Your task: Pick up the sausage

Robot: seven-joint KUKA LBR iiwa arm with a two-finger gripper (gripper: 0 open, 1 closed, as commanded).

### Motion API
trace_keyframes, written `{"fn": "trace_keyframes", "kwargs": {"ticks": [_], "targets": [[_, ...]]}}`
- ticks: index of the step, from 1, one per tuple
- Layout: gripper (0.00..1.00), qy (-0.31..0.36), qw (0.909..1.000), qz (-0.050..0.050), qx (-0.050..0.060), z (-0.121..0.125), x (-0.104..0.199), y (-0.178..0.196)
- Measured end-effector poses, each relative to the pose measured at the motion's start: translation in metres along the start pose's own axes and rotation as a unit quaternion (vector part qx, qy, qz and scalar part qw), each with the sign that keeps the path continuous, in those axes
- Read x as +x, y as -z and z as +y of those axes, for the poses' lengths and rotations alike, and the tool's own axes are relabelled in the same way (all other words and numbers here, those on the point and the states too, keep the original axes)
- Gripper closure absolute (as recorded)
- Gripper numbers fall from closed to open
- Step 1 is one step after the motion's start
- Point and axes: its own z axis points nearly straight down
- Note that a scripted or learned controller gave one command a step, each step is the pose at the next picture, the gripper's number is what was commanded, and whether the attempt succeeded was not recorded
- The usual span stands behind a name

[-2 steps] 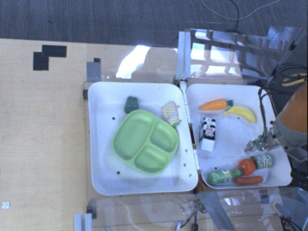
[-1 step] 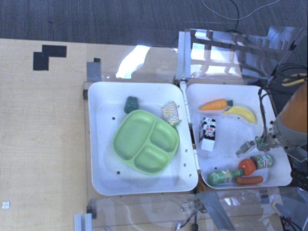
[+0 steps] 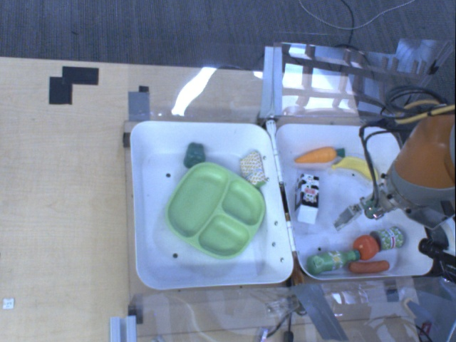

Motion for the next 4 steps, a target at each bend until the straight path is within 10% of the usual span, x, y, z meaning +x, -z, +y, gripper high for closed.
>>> {"fn": "trace_keyframes", "kwargs": {"ticks": [1, 2, 3, 4], "targets": [[0.00, 0.035, 0.9994, -0.002, -0.004, -0.026, -0.004, -0.022], [1.00, 0.035, 0.9994, -0.005, -0.007, -0.023, -0.005, -0.010], [0.00, 0.035, 0.9994, -0.004, -0.007, -0.023, -0.005, -0.010], [0.00, 0.052, 0.9986, -0.002, -0.003, -0.028, -0.007, -0.022]]}}
